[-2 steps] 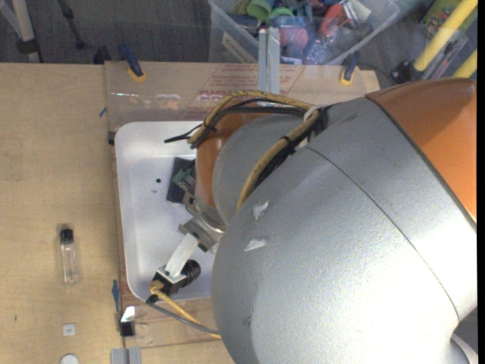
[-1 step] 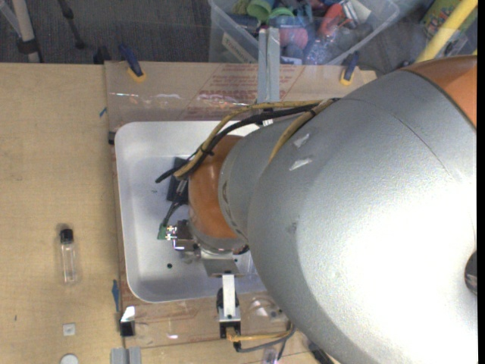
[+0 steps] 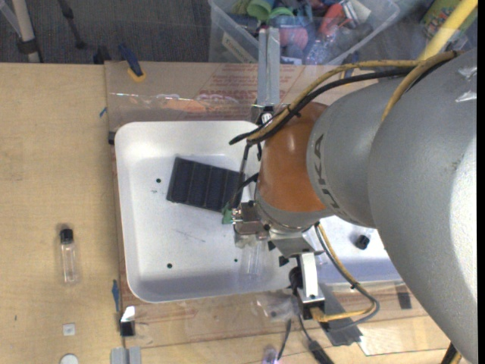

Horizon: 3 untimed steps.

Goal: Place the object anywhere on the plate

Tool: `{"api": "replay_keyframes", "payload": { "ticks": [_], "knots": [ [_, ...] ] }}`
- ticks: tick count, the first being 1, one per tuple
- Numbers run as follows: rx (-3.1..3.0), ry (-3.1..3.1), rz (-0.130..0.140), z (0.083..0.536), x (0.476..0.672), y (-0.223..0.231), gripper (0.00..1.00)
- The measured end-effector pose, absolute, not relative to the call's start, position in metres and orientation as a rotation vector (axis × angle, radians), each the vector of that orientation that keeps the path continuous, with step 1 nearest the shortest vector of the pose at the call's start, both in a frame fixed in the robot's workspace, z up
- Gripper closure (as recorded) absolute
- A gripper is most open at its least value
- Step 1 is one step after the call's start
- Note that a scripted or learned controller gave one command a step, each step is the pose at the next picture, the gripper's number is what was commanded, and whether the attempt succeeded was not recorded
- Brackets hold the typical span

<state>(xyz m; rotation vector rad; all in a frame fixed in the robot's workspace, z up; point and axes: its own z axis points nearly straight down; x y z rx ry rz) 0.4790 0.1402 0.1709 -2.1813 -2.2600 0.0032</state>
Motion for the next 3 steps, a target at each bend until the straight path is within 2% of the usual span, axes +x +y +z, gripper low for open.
{"api": "replay_keyframes", "payload": {
  "ticks": [1, 2, 3],
  "knots": [
    [-2.379, -2.056, -0.013, 0.091, 0.482, 0.192, 1.0],
    [-1.929, -2.48, 0.001, 0.144, 0.519, 0.225, 1.0],
    [-1.842, -2.55, -0.017, 0.091, 0.482, 0.169, 1.0]
  ]
}}
